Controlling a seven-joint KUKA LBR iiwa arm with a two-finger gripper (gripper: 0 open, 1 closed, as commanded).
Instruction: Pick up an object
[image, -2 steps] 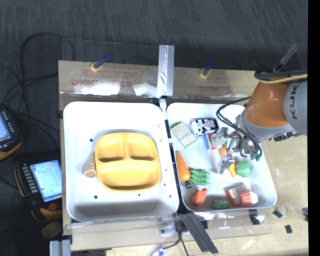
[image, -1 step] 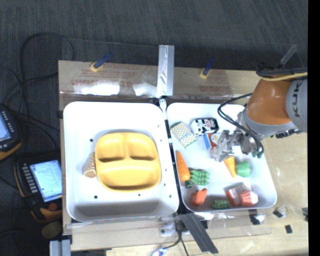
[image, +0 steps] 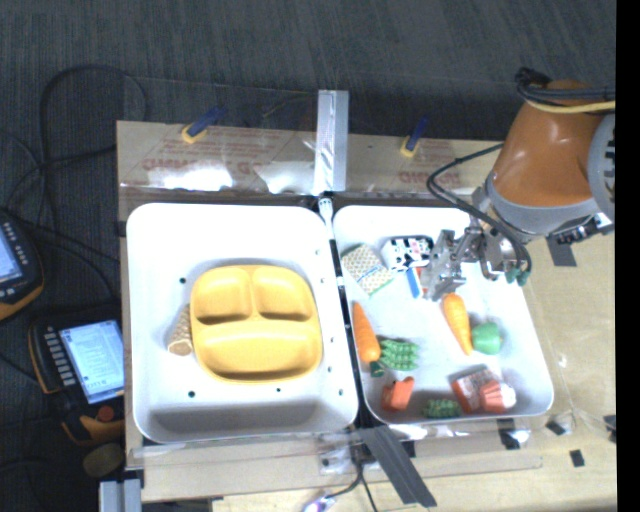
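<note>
The tool (image: 447, 262) hangs over the far part of the right bin (image: 530, 345), its metal fingers pointing down and toward the left. Whether it is released or clenched cannot be told; nothing is visibly caught in it. A small blue piece (image: 414, 282) lies just left of its tip, and a black and white dotted item (image: 407, 250) sits just beyond that, toward the far left corner of the bin, beside a checked block (image: 364, 268).

The nearest pickable things lie just near of the tool: an orange carrot (image: 456, 320) slants down from right under the tip, touching a green round piece (image: 487, 338) on its right. A second carrot (image: 365, 334) lies along the bin's left wall, with a green pea pod (image: 397, 352) beside it. Along the near side sit a red and orange piece (image: 398, 393), a small green item (image: 440, 407) and a red and white packet (image: 481, 390).

The arm (image: 548, 160) comes in from the upper right, its orange band above the grey wrist, bent down over the bin's far right corner.

The left bin (image: 150, 300) holds a yellow divided tray (image: 256, 320) with a tan cone-like piece (image: 181, 333) touching its left edge. Both bins rest on the table (image: 580, 330)
</note>
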